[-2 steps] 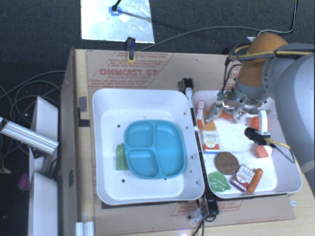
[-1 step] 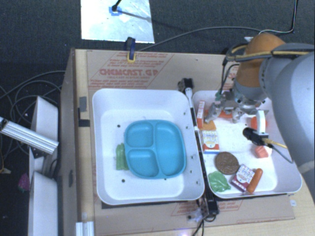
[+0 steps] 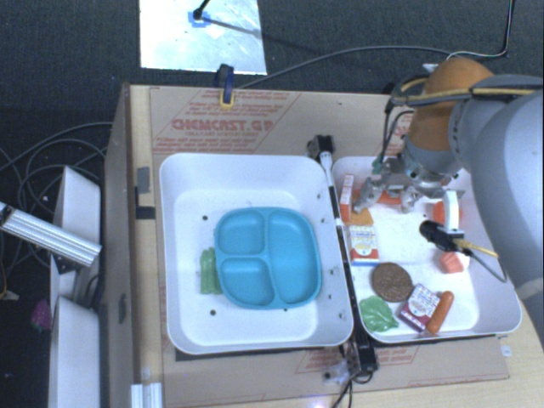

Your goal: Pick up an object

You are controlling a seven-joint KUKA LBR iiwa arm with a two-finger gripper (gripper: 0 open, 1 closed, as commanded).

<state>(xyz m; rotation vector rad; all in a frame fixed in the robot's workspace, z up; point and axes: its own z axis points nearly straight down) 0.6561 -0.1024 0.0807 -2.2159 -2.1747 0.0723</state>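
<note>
Above the right bin (image 3: 497, 313), just beside the orange-and-white carton (image 3: 364, 238): claw (image 3: 393, 195) low over the toys, apart or together impossible to tell. Nothing visibly gripped; pick not yet done.

A brown board surface (image 3: 255, 117) printed with red lettering sits on dark carpet (image 3: 59, 49). At twelve o'clock lies a shiny metal sheet (image 3: 202, 24); at nine o'clock, cables (image 3: 51, 164) and white framing (image 3: 72, 228).
</note>
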